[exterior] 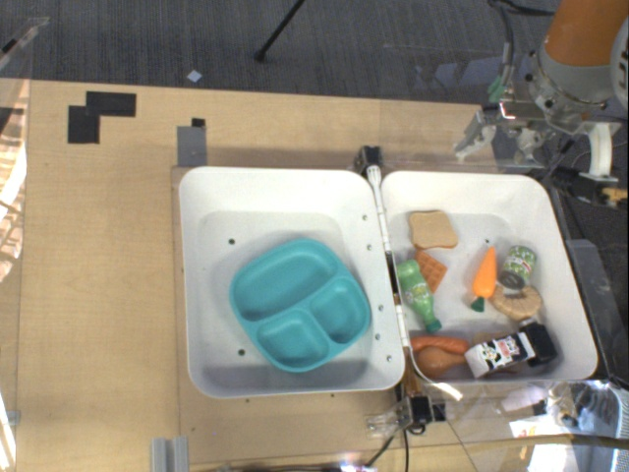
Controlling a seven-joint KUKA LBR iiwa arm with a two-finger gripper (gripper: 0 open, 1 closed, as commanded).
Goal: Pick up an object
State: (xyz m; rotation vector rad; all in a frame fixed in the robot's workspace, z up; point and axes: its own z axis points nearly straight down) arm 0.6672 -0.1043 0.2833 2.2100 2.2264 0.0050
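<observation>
My gripper (499, 138) hangs above the bench just beyond the far edge of the right bin (550, 205), open with nothing between its fingers. Below it the right bin holds several toy foods: a bread slice (432, 229), an orange carrot (484, 273), a green can (520, 261), a green bottle (418, 295), an orange wedge (430, 266), a tan round piece (516, 304), a sausage in a bun (439, 353) and a white-and-black carton (509, 350) lying on its side. All of them rest on the bin floor, apart from the gripper.
The left bin (206, 214) carries a teal divided plate (300, 303). A metal clamp (370, 157) sits at the far end of the ridge between the bins. Cables and clutter lie near the bench's front right corner (580, 406).
</observation>
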